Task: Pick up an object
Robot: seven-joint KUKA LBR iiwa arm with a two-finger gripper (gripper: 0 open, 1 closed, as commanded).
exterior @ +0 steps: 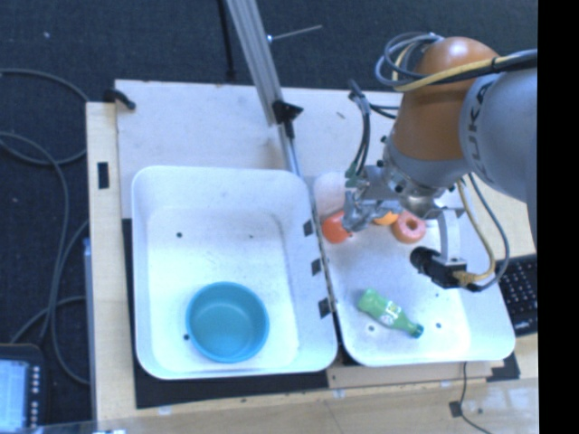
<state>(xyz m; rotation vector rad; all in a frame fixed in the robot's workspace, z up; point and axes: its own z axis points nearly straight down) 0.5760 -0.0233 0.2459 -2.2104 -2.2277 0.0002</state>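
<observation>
Overhead slanted view of the bench with two shallow white bins side by side. The right white bin (452, 337) carries the candidate things. A small round orange-red object, seemingly a toy fruit of smooth plastic (335, 230), lies at the bin's far left corner, close against the wall (318, 242) shared with the left white bin (163, 242). A pink ring-shaped object like a toy doughnut (409, 228) lies near the far edge, toward the middle. A small green bottle-shaped object with a white label and a blue-green cap (389, 313) lies on its side near the middle of the floor, slanted with its cap toward the near edge. A round blue plastic bowl (227, 322) stands upright at the near side of the left bin.

Handling, as a judgement: all three things in the right bin look light and rigid. The orange-red ball is smooth and round, likely to roll or squirt out of a poorly centred pinch; take it across its widest part. The bottle offers the steadiest hold across its body, at right angles to its long axis. The ring could be gripped across one side of its rim.

Arm pose: the grey arm with the orange band (443, 107) reaches in from the right and points steeply down over the far left part of the right bin. The two-finger gripper (360, 213) sits low, just beside the orange-red ball and between it and the ring. How far its pincer is open cannot be told, and nothing can be made out in its hold.
</observation>
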